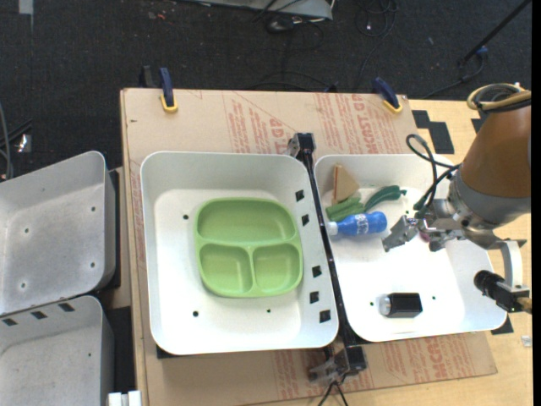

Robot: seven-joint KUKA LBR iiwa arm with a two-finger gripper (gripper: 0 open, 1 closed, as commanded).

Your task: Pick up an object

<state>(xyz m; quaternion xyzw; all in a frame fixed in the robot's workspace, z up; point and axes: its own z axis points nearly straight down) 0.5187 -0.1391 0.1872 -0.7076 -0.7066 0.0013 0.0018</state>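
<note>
The grey two-finger gripper (397, 237) hangs over the right-hand shallow white bin (439, 324), low and angled toward the left; whether its fingers are spread or pressed together I cannot tell from here, and nothing shows between them. Just to its left lies a blue plastic bottle with a white cap (358, 224), on its side, close to the gripper tip. Above the bottle sit a green curved plastic piece (376, 198) and a tan wedge-shaped block (342, 183), near the bin's back wall. A small black box with a silver end (400, 304) rests near the bin's front, well apart from the rest.

The left-hand white bin (169, 311) holds a light green three-compartment plastic tray (249, 246). Both bins sit on a brown cardboard-covered bench (245, 117) held by yellow-and-blue clamps (167, 91) at the back edge. Beyond is dark carpeted floor (76, 49) strewn with cables.
</note>
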